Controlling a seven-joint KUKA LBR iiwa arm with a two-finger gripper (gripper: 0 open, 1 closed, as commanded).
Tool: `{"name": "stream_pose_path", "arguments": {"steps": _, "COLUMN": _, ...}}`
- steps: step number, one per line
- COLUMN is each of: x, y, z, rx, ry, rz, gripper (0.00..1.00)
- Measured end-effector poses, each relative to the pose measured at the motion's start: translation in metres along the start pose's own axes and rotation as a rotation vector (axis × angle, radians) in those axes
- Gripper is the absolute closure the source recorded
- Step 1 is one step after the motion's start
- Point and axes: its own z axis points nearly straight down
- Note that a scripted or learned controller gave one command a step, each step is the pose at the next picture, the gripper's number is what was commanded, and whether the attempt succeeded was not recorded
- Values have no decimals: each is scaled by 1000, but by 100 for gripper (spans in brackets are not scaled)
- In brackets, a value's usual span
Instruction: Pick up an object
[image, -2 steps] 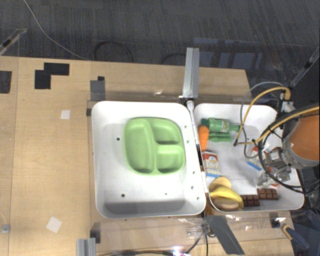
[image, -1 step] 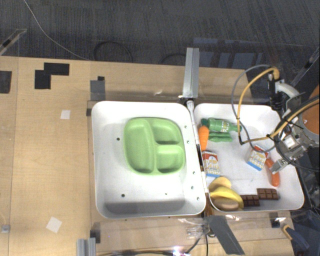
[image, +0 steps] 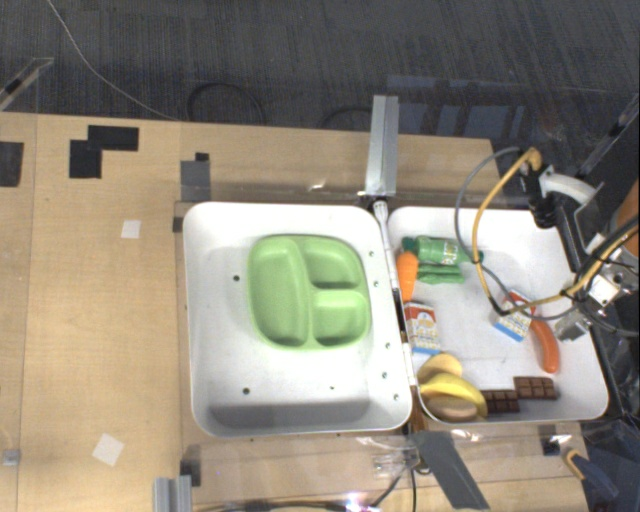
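Over the bench's right bin (image: 580, 240) the arm's (image: 610, 250) wrist hangs; end effector's grip state unclear.

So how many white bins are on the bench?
2. The left bin holds a green divided plate. The right bin sits right beside it, holding the toy food.

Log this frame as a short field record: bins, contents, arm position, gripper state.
left bin: holds a green divided plate, roughly centred
right bin: holds several toy foods
along divider: carrot, small carton, banana
far edge: green packet
near edge: chocolate bar
right side: sausage
arm: at right edge of view, cables draped over right bin
gripper: fingers not discernible
object held: none visible
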Motion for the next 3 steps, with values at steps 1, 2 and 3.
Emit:
{"name": "stream_pose_path", "arguments": {"steps": 1, "x": 9, "y": -21, "z": 13, "rx": -1, "ry": 0, "rz": -548, "gripper": 100}}
{"name": "stream_pose_path", "arguments": {"steps": 2, "x": -4, "y": 19, "z": 52, "rx": -3, "ry": -1, "rz": -617, "gripper": 100}}
{"name": "stream_pose_path", "arguments": {"steps": 3, "x": 12, "y": 1, "z": 44, "rx": -2, "ry": 1, "rz": -618, "gripper": 100}}
